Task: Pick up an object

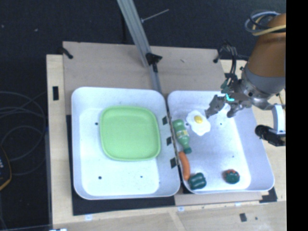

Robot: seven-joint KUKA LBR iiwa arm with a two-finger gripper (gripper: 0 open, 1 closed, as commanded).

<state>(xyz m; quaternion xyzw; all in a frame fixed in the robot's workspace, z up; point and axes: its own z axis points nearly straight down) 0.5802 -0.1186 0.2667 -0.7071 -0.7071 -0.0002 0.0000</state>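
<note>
– So, what's the surface like?

– I see a tan bench (192, 66) on a dark floor, with cables (21, 129) lying off to the left. A grey pole (137, 28) slants down from the top to the seam between the two bins.

– Bins?

– Left bin (84, 143) has a green plate (130, 132) lying flat near its middle. Right bin (250, 148) has the rest: a fried egg toy (198, 121) near the upper left, a green bottle (181, 134) just beside it along the left wall, an orange carrot (185, 163) below the bottle, a dark green piece (197, 180) at the carrot's lower end, and a red and green piece (231, 176) near the bottom right.

– Gripper?

– My gripper (223, 109) hangs over the right bin's upper part, fingers spread apart, nothing between them. The left finger (214, 107) sits just right of the egg; I can't tell whether it touches. The arm (264, 57) comes in from the right.

– Held object?

– None; all toys lie in the bin.
</note>
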